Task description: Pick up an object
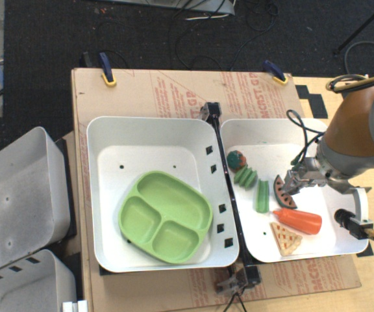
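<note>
The arm (359,125) reaches in from the right over the right bin (265,132), its pincer (291,186) lowered just above a watermelon slice (283,194); whether the pincer is wide or narrow cannot be told from here, and nothing is seen between its tips. Beside the slice lie a carrot (299,220), a waffle wedge (285,238), a green stick (262,196), a ridged green piece (245,175) and a small red-and-teal ball (236,158), all resting on the bin floor. In the left bin (109,135), a green divided plate (165,216) sits alone. Both bins rest on a cardboard-covered tabletop (167,90) held by clamps (107,70).
</note>
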`<state>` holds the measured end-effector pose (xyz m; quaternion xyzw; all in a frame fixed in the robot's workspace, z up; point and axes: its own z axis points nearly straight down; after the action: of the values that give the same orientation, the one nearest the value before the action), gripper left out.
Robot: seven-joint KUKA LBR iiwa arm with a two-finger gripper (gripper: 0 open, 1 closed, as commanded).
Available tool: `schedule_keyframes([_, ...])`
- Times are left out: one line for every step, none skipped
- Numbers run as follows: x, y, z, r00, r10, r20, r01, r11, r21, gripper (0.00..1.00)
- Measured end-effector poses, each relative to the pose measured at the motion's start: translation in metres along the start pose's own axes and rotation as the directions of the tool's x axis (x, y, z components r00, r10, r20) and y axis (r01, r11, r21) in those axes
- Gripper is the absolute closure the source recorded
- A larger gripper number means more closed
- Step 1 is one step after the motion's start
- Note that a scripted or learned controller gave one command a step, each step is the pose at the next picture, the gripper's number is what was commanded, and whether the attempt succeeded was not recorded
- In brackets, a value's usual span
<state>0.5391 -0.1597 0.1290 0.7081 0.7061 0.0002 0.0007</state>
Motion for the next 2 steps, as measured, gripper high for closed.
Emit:
schedule_keyframes([0.006, -0.007, -0.054, 1.000, -0.005, 0.001, 0.005, 1.000, -0.004, 1.00])
schedule_keyframes([0.006, -0.006, -0.096, 1.000, -0.006, 0.001, 0.006, 1.000, -0.004, 1.00])
